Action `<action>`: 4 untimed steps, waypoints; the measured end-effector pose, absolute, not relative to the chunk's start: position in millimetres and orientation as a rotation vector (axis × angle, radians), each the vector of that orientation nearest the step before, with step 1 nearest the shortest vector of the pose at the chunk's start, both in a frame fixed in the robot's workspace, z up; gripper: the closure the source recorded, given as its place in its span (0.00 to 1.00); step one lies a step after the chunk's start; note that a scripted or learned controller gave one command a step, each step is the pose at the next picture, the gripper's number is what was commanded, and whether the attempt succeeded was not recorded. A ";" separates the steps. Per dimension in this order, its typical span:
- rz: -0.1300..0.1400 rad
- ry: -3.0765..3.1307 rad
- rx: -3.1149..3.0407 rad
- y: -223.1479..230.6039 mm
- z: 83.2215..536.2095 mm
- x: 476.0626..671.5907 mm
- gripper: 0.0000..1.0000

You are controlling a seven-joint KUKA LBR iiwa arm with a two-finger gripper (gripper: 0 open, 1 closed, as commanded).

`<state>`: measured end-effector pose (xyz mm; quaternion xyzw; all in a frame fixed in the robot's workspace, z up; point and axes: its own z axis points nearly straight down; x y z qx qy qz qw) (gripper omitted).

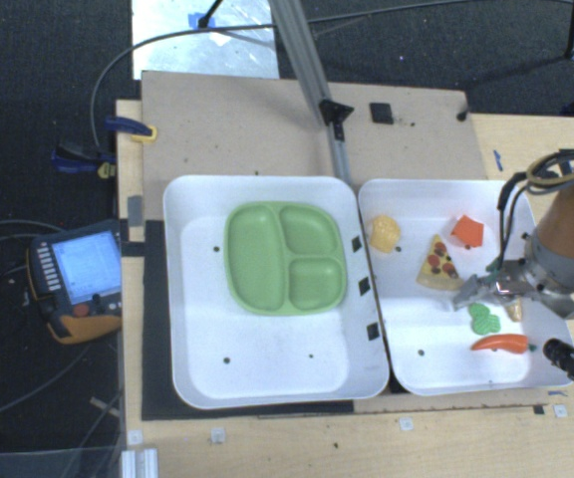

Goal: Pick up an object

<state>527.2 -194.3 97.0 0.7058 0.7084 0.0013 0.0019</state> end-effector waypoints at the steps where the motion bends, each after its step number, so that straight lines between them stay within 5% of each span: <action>1: 0.005 2.220 2.216 -194.5 106.0 527.4 1.00; 4: 0.004 2.225 2.210 -200.1 268.8 533.9 1.00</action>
